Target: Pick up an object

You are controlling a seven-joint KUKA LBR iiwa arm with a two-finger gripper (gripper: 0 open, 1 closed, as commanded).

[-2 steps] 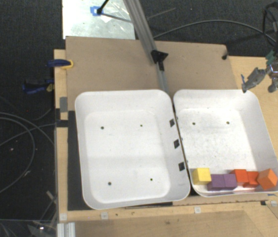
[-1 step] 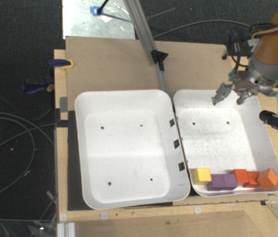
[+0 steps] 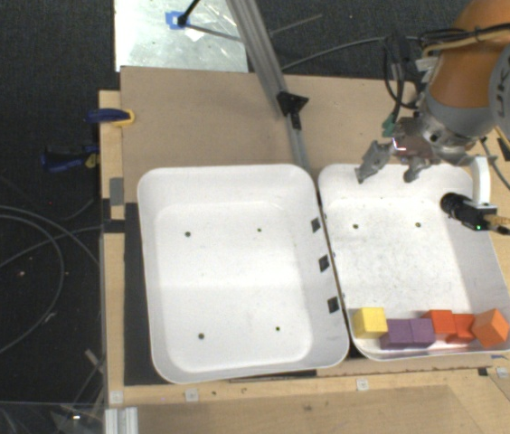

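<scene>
Along the near wall of the right bin [image 3: 472, 260] lie several blocks: a yellow block [image 3: 370, 321], a purple block [image 3: 408, 333], a red-orange block [image 3: 450, 325] and an orange block [image 3: 492, 327]. My gripper [image 3: 392, 165] hangs over the far edge of the right bin, well away from the blocks. Its two fingers are spread apart with nothing between them. The orange band of the arm [image 3: 472, 39] sits above it at the upper right.
The left bin [image 3: 160, 242] lies beside the right one, with small black clips along the shared edge. A slanted metal pole [image 3: 269, 61] crosses the bench top from the far side. A blue clamp [image 3: 101, 116] sits at the bench's left edge.
</scene>
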